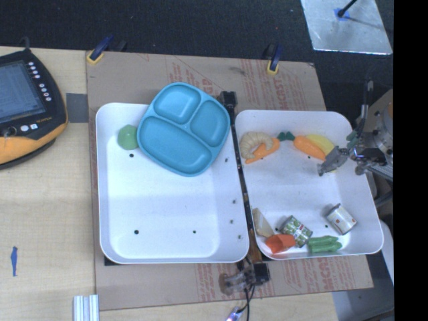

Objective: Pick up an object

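cardboard covers the bench under two white bins; the left bin (167, 212) bears a blue divided plate (184, 128) and a green ball (128, 136), the right bin (294, 199) holds the toys. the gripper (349, 158) hangs at the right bin's right rim with fingers spread and nothing between them. the nearest pick, an orange carrot (309, 146) touching a yellow piece (323, 142), lies just beside it. the risk as i judge it: closing there could clip the rim, or nudge the pair apart. the small can (295, 231) may roll.
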`<state>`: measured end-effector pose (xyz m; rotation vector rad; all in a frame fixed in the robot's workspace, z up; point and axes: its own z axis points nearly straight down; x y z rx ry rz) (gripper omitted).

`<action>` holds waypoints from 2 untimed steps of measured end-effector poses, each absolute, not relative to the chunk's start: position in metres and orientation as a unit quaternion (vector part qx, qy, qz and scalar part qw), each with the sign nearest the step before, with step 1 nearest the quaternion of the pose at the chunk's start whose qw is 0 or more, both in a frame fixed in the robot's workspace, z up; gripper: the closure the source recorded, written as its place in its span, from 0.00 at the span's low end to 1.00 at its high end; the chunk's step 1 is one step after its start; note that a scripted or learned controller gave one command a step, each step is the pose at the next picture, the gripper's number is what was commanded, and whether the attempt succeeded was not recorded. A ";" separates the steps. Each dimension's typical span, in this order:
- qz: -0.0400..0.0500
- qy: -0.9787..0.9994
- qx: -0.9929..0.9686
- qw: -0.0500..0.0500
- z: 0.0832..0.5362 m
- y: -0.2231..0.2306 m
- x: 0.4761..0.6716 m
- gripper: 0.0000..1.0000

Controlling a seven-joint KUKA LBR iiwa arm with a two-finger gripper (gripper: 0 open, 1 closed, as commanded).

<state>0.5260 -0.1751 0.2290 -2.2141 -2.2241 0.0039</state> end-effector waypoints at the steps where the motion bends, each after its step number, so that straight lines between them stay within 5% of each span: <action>1: 0.001 -0.709 -0.705 0.002 0.091 -0.204 0.475 0.00; 2: 0.001 -0.709 -0.706 0.001 0.092 -0.209 0.568 0.00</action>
